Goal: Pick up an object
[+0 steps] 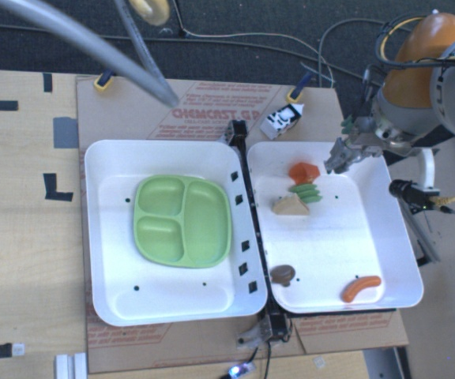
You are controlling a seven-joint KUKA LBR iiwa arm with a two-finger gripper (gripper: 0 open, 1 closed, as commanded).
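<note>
The hand, its grip state impossible to tell, hovered over the right bin's upper edge; the red toy lay near, at its nine o'clock, unheld.

A wooden bench is carrying a cardboard sheet; two white bins are lying on it.

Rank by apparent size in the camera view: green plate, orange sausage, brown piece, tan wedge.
1. green plate, by far the largest
2. tan wedge
3. orange sausage, close to the wedge in extent but thinner, so this pair is unsure
4. brown piece, smallest
</note>
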